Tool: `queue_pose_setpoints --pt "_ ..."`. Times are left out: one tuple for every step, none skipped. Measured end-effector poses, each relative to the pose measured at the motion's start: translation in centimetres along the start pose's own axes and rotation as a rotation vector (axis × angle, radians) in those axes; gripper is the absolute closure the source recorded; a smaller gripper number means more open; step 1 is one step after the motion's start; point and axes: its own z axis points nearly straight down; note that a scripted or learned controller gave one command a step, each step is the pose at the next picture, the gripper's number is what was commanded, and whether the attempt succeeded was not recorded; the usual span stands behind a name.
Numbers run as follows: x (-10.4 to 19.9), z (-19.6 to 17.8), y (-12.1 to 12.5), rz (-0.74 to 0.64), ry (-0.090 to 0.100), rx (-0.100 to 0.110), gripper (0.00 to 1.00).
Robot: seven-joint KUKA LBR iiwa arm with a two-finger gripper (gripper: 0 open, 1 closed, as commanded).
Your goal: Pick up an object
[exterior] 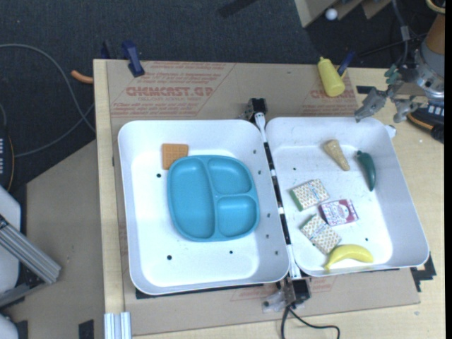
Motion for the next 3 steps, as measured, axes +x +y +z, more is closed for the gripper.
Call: queue_pose_setpoints --pt "1.3 12.9 -4.9 -0.004 0.007 -0.002 0.0" --pt "4.5 14.0 0.2 -0.001 0.0 -0.001 0.0" --pt "4.4 12.9 0.3 -0.002 -0.003 -0.004 1.0"
